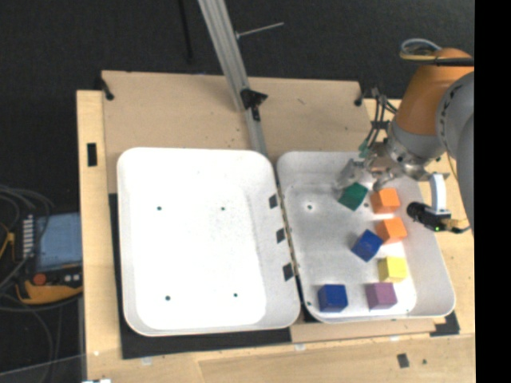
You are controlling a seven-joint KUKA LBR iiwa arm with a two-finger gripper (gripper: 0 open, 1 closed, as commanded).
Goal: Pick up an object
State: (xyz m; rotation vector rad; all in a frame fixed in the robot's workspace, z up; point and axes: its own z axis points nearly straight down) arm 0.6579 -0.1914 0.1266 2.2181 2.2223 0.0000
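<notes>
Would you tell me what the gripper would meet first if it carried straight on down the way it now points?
Most likely the green block, which lies right under the gripper in the right bin. Depth is hard to judge from this slanted view; it may already touch it.

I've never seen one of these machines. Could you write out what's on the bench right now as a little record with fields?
arm: grey with an orange band, reaching in from the right
gripper: above the right bin's far end, right by the green block
right bin: green block, two orange blocks, two blue blocks, yellow block, purple block
left bin: white, a few small dark dots
grasp: cannot tell
</notes>
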